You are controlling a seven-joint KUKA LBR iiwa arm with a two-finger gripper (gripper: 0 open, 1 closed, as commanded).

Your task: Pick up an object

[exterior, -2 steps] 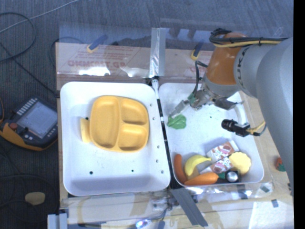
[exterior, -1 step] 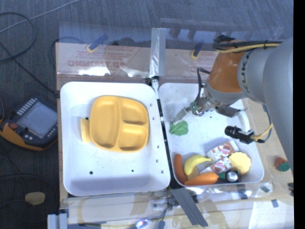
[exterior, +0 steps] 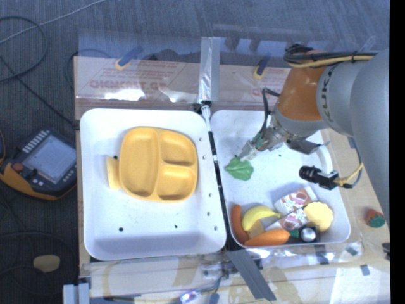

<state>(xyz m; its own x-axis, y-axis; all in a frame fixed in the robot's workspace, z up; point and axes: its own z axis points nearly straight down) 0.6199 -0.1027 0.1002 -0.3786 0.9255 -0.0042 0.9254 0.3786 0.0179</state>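
Hovering beside the green leaf (exterior: 239,168), the hand (exterior: 247,151), its opening unclear, has bare bin floor (exterior: 285,173) around.

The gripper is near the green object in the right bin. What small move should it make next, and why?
Probably a short descent onto the green object. The gripper sits just above and right of it, at its upper edge, and nothing is visible between the fingers. The green piece lies alone on the right bin floor, apart from the pile of toy food near the front, so it looks like the easiest target.
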